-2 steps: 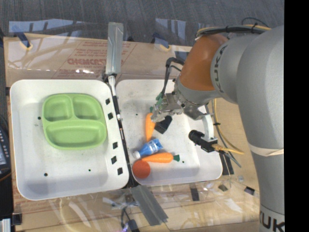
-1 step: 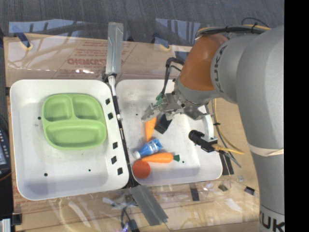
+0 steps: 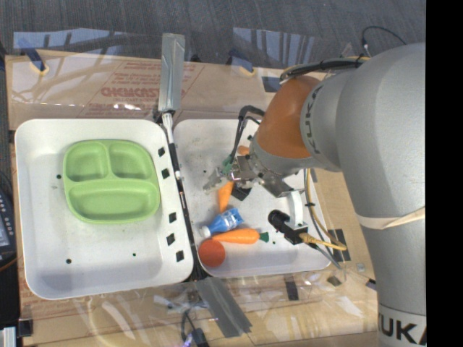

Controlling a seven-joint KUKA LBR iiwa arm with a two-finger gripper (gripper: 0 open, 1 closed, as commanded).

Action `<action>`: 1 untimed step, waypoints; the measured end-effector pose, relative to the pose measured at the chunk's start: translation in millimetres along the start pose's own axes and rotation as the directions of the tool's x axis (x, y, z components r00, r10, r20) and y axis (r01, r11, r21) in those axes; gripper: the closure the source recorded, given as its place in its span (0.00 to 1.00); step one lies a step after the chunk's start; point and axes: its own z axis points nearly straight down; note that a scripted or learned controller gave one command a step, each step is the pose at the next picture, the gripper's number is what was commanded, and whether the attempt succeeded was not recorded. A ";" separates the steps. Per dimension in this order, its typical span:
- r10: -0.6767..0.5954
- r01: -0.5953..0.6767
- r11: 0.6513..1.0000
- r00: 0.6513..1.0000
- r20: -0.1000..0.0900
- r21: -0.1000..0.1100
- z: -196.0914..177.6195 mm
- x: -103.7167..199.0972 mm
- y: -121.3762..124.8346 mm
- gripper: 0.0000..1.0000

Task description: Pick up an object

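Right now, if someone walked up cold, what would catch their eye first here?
The big grey arm with its orange band fills the right side, its tool low over the right bin. Next, the green divided plate alone in the left bin. Then the orange carrots clustered near the right bin's front edge.

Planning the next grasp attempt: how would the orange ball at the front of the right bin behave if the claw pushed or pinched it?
The orange ball looks round and smooth, so a push would probably send it rolling. It sits near the right bin front corner, beside the carrot, which may check its roll. An off-centre pinch could squirt it out. Its weight cannot be judged.
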 end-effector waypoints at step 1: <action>-0.003 0.003 1.000 1.000 0.003 -0.001 -8.3 -2.0 1.5 1.00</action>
